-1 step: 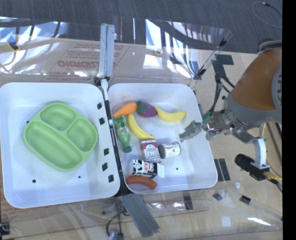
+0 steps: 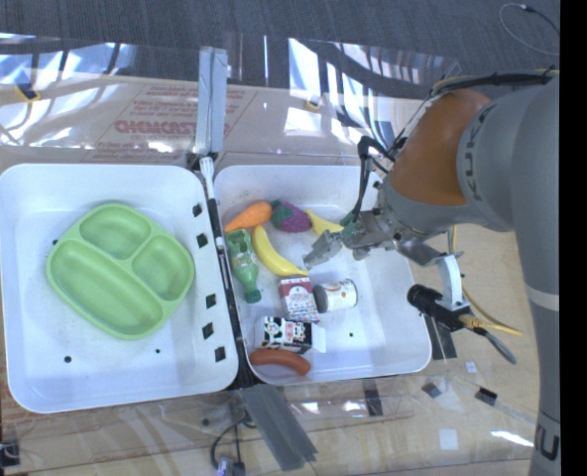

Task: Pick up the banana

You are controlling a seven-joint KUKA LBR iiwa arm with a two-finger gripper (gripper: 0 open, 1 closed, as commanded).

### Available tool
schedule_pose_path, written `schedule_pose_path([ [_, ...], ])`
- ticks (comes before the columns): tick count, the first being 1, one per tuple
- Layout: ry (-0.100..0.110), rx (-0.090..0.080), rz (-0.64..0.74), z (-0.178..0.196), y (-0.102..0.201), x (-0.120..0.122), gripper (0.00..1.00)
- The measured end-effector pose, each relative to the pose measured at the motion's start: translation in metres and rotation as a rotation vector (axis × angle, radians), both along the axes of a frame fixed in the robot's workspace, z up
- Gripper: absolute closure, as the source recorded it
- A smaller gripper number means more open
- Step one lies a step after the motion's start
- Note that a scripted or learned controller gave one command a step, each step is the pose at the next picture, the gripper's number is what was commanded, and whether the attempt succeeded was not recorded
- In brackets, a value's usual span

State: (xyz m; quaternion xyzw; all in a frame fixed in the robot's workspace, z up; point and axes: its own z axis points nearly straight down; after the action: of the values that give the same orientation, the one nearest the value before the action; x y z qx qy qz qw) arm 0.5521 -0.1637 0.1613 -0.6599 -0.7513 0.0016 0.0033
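Observation:
The banana (image 2: 274, 252) is yellow and curved, lying in the right bin (image 2: 393, 350) toward its upper left, between a green bottle and the gripper. My gripper (image 2: 323, 249) hangs low over the bin just right of the banana's lower end, apart from it by a small gap. Nothing is visibly held. A second small yellow piece (image 2: 323, 222) lies just above the gripper, partly hidden by it.
Around the banana lie an orange carrot (image 2: 249, 215), a purple fruit (image 2: 293, 216), a green bottle (image 2: 244, 264), a red-and-white box (image 2: 296, 298), a small can (image 2: 336, 295), a cow-patterned carton (image 2: 288, 333) and a sausage (image 2: 281, 362). The left bin (image 2: 26, 365) holds a green divided plate (image 2: 120, 269).

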Motion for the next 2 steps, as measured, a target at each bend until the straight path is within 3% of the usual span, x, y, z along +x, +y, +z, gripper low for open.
schedule_pose_path([
  [1, -0.028, -0.006, 0.026, -0.059, -0.001, 0.077, 0.0],
  [2, -0.013, -0.016, -0.212, -0.062, 0.04, 0.086, 0.0],
])
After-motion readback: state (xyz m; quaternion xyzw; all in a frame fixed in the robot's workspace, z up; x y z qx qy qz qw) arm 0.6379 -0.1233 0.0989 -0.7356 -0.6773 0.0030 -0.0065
